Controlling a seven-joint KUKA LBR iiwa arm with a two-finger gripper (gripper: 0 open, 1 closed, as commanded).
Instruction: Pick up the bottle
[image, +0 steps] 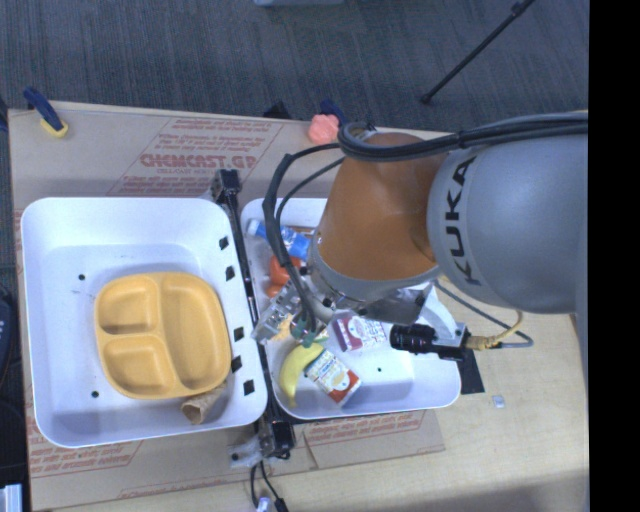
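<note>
Camera view looks down at a slant on a counter (500, 440) with two white bins side by side, and the step in hand appears to be the reach into the right bin (440, 385), where the arm (520, 225) hangs low over the clutter. Its orange band and grey wrist cover most of that bin, and the end effector (292, 315) sits near the bin's left wall, above a banana (293, 368); whether it is apart or together cannot be told. The bottle (288, 240) seems to be the blue-and-white item peeking out at the bin's far left corner, mostly hidden by the arm, so this is uncertain. A small carton (333, 376) lies beside the banana. The left bin (40, 300) holds a yellow divided tray (160, 335). Next, the end effector likely needs to shift toward the far corner.
</note>
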